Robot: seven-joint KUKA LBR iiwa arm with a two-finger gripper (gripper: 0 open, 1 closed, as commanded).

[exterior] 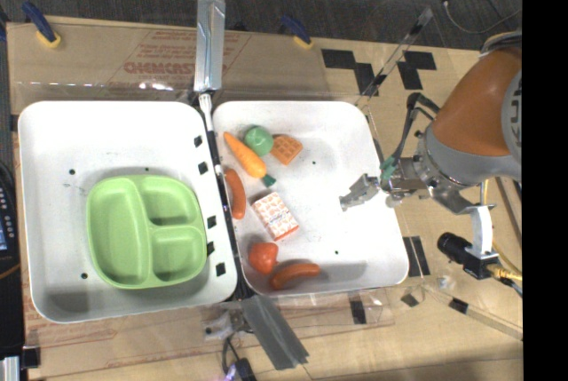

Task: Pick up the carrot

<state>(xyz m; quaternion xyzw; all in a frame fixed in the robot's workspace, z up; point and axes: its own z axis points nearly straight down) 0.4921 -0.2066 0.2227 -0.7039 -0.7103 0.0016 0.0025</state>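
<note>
- Carrot (pixel 245 154): upper left of right bin (pixel 355 268), touching green apple (pixel 258 138).
- Gripper (pixel 359 192): over same bin's right side, well apart from carrot; fingers parted, holding nothing.

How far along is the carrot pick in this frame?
Nothing looks done: the carrot lies in the right bin, by the green ball. In hand: the hand is over that bin's right side, apart from it. Left: reach, grasp, lift.

Grey arm (pixel 461 159), orange band, dark cables trailing.
</note>
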